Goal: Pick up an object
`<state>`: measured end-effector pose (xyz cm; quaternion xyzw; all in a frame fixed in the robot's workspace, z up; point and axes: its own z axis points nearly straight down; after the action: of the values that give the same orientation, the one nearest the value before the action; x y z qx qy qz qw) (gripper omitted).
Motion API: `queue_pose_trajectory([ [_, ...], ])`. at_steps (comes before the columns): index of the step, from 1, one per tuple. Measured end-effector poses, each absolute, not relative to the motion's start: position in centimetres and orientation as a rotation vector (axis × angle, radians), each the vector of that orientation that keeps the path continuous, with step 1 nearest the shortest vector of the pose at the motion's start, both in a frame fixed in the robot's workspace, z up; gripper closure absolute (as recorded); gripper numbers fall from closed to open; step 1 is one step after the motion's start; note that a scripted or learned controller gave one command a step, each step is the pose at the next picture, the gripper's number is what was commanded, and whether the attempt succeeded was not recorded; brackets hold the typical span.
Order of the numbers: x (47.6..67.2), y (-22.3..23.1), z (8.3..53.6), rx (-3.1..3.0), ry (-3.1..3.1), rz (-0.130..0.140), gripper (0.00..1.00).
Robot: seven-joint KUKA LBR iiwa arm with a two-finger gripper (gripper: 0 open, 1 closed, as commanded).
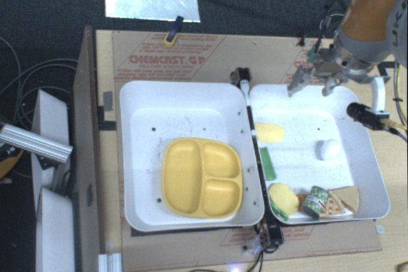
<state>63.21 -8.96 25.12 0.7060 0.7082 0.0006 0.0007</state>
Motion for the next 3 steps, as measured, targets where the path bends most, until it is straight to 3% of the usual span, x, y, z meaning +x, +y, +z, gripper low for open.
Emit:
queue_pose_trajectory([
  [1,63.3,-8.9,26.2,2.213,2.225,0.006,1.0],
  [2,59.1,-9.2,14.6,2.228,2.227,-0.01,1.0],
  [3,61.7,-6.9,22.1,2.209,2.224,0.01,1.0],
])
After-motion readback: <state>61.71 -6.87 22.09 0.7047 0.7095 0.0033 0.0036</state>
